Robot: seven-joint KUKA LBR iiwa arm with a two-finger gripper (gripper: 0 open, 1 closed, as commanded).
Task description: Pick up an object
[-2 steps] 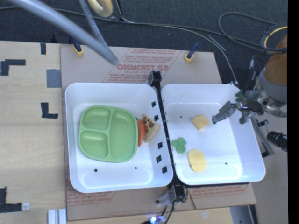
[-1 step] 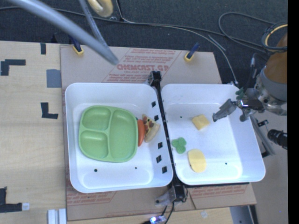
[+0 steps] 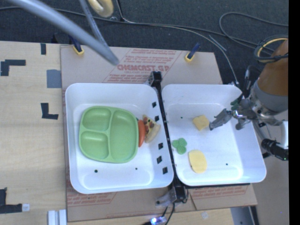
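In the right bin (image 3: 243, 172) lie a pale yellow block (image 3: 200, 122), a small green leafy piece (image 3: 179, 145) and a yellow oval piece (image 3: 197, 161). My gripper (image 3: 229, 120) hangs over the right side of this bin, just right of the yellow block. It is open, and one dark finger (image 3: 218, 121) points toward the block with nothing between the fingers. Grey, with an orange band (image 3: 275, 74), the arm comes in from the right.
The left bin (image 3: 75, 172) holds a green divided plate (image 3: 108, 134) and, against its right wall, an orange and tan toy food piece (image 3: 147, 129). A black divider (image 3: 161, 125) runs between the bins. Cables trail behind the bins.
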